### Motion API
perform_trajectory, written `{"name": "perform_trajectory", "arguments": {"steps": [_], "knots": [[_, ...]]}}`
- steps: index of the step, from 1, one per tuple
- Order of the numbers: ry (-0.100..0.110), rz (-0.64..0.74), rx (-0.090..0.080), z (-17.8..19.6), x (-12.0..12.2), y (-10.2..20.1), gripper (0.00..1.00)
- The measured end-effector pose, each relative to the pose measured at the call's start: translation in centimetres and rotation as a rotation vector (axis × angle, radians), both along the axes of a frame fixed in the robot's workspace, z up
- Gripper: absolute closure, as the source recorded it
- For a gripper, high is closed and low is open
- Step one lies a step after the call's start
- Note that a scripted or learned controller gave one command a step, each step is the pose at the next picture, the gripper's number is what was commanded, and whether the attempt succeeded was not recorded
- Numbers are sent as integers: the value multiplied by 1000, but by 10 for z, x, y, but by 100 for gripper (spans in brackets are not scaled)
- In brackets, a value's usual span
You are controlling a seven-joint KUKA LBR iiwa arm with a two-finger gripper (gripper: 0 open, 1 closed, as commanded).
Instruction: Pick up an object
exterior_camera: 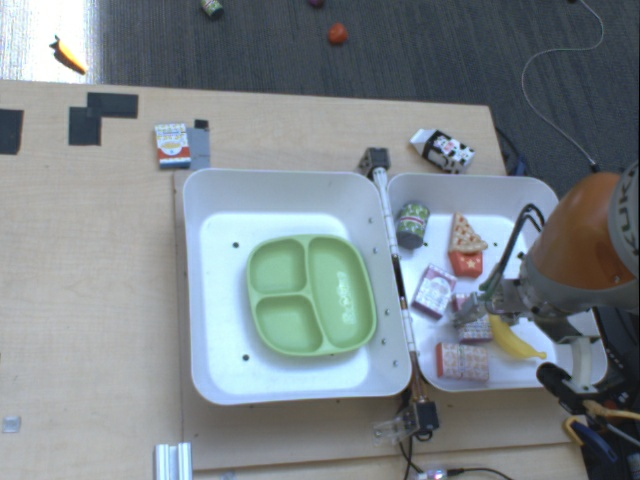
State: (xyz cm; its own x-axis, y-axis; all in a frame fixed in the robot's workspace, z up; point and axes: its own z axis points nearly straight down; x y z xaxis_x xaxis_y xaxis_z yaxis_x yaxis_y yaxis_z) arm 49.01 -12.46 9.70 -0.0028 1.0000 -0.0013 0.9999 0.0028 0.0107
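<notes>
Reach step: I am hovering my gripper (pixel 468 313) over the right bin (pixel 535 190), beside the banana (pixel 515 341); whether it is spread or closed I cannot tell. Next calls for descending squarely onto one item.

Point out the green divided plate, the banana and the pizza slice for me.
green divided plate (pixel 311 295): camera view, on the ridge between its compartments.
banana (pixel 514 341): camera view, middle of the yellow body.
pizza slice (pixel 464 233): camera view, centre of the wedge.

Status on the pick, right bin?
Tool low in the right bin, nothing seen held. Banana and small cartons close around it, crowded. Green tray sits in the left bin.
</notes>
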Motion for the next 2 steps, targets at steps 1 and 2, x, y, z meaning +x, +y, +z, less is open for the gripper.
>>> {"name": "perform_trajectory", "arguments": {"steps": [1, 2], "knots": [[7, 2, 3, 88, -2, 87, 100], [7, 2, 2, 88, -2, 102, 100]]}}
